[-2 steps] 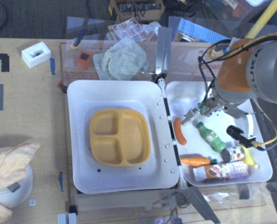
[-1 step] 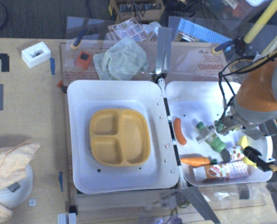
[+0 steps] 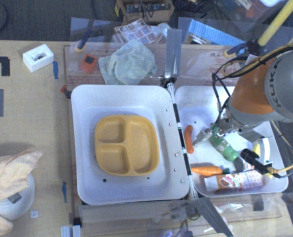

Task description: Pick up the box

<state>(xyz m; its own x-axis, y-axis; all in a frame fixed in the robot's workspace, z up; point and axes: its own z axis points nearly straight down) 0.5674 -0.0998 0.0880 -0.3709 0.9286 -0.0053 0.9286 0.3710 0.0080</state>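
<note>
Bench, 2 white bins. Camera view: box (image 3: pixel 238 180) lies flat along right bin (image 3: pixel 196 105) near edge, just beside carrot (image 3: pixel 206 170). Gripper (image 3: pixel 201 136) apart from box, next to green bottle (image 3: pixel 224 148); open or closed, cannot tell. Box likely light, stiff cardboard; grasp across narrow width, mid-length.

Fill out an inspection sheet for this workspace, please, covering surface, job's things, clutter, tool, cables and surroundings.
Surface: two white bins side by side, left bin and right bin.
Job's things: box lies flat along the right bin's near wall, next to the carrot.
Clutter: yellow divided plate in the left bin; sausage, carrot and green bottle in the right bin.
Tool: tool hangs over the right bin between sausage and green bottle, apart from the box.
Cables: black cables loop from the arm above the right bin.
Surroundings: pale green cloth behind the bins.
</note>
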